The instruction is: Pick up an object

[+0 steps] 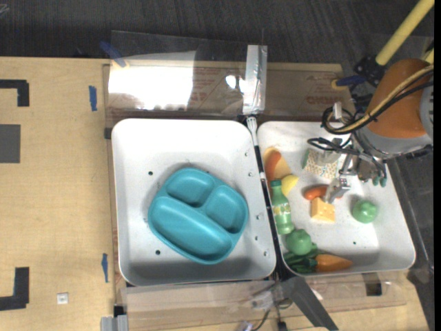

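Note:
My gripper (337,189) hangs low in the right bin (393,243), coming in from the upper right. Its tip is just above a yellow-orange cheese wedge (324,212) and right beside a small red-orange piece (314,192). I see nothing clearly held in it. A green ball (364,211) lies to its right. Along the bin's left side lie an orange slice (274,163), a yellow lemon (289,183), a green corn-like piece (280,211), a green pepper (298,241) and a carrot (333,261).
The left bin (131,150) holds a teal divided plate (200,214). The arm's orange band (400,109) and cables overhang the right bin's upper right corner. A clear plastic sheet (179,81) lies behind the bins.

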Robot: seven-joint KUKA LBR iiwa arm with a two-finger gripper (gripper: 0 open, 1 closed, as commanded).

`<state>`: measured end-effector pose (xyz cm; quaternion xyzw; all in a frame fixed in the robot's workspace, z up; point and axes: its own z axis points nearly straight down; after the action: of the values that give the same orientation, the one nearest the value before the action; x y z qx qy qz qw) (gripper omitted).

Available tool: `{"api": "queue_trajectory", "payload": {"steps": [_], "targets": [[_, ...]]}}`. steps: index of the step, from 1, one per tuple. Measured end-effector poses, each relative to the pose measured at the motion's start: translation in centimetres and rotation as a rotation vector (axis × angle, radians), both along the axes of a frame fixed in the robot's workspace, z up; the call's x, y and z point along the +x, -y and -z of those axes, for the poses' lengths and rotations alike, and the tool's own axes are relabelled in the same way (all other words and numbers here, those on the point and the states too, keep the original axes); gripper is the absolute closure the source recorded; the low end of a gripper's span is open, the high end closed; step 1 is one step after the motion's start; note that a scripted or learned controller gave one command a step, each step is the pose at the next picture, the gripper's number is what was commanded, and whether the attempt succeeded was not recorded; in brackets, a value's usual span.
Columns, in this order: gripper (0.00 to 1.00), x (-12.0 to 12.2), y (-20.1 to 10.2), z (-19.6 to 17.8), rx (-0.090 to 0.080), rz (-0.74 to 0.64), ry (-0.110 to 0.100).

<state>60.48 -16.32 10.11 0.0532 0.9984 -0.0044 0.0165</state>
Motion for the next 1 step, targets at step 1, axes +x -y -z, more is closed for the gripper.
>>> {"api": "queue_trajectory", "payload": {"steps": [1], "targets": [[0.00,0.63,-6.17,0.11,0.006,0.031,0.001]]}}
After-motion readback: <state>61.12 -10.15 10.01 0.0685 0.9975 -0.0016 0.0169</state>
